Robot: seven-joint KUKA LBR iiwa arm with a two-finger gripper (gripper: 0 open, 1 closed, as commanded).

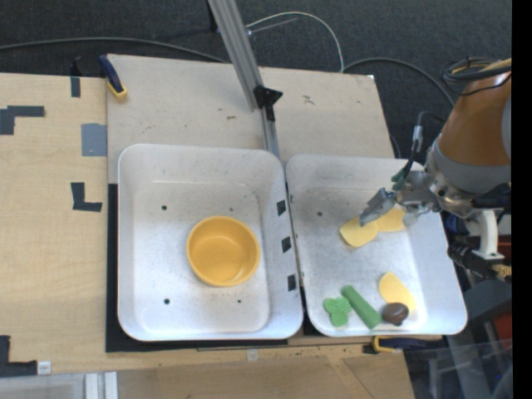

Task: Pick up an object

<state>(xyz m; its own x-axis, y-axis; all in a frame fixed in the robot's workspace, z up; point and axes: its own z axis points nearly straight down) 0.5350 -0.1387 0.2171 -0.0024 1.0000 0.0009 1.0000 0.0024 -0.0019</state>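
the wooden surface (50,223) carries two white bins side by side. left bin (141,173): one yellow bowl (223,250), upright, a little near of centre, apart from the walls. right bin (332,181): several small things. the grey arm (474,140) with its orange band reaches in from the right, over the bin's right rim. its jaws (384,209) hang low over the bin's middle right, just above a flat yellow piece (362,232); their tips sit at that piece's far right end. how far open the jaws are cannot be told, nor whether they grip the piece or merely touch it. near right corner of the same bin: a smaller yellow oval piece (394,290), with a dark brown round thing (395,312) touching its near edge. just left of those, a green stick (361,306) lies slanted, next to a small green leafy piece (337,310). a metal pole (237,40) rises at the far side between the bins.
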